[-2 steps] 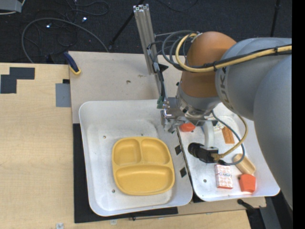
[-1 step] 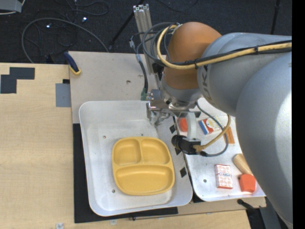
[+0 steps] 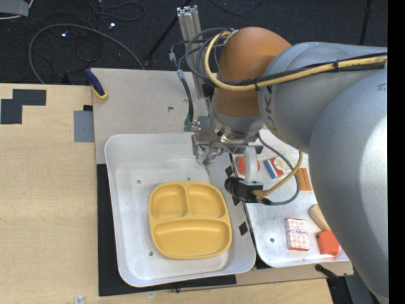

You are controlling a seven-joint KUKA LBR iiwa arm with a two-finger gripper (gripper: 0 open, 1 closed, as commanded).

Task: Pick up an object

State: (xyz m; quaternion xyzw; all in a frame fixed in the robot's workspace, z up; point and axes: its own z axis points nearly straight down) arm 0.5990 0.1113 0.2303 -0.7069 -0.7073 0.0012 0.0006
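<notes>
Hovering over the left bin (image 3: 120,233), the gripper (image 3: 209,149) hangs beyond the yellow plate (image 3: 188,220).
Its grip state cannot be told; boxes (image 3: 297,233) wait right.

A yellow, three-compartment plate (image 3: 189,220) of smooth moulded plastic with a soft, low sheen is seen in the left shallow white bin (image 3: 126,189), whose plastic surface looks matt and even. The right white bin (image 3: 275,249) shows the same finish. A small box with a red and white print (image 3: 297,233) appears to be of printed cardboard, and an orange block (image 3: 328,242) beside it looks matt. The bench top (image 3: 44,201) is of pale wood-grain laminate, smooth and dull. The arm's grey casing (image 3: 342,113) is seen as smooth, satin-painted, and its orange band (image 3: 250,62) as glossier. The gripper (image 3: 212,147) is of bare, dull grey metal.
</notes>
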